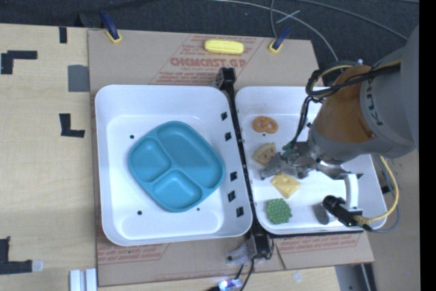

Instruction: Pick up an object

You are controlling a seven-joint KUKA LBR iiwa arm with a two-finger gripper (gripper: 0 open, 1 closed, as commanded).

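1. Four small items lie in the right bin (381, 197): a tan chunk (264, 152), yellow wedge (285, 184), pretzel (264, 124) and green lump (278, 210).
2. Gripper (281, 165) sits low between chunk and wedge; whether it is spread or closed is unclear.
3. Left bin (112, 167) holds a blue tray (176, 165).

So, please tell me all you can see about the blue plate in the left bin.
The blue plate is a rounded tray, plastic by its look, with three compartments: one large, two smaller. It lies flat, right side up, turned at a slant near the middle of the left bin. Nothing lies in it, and nothing but the bin floor touches it.
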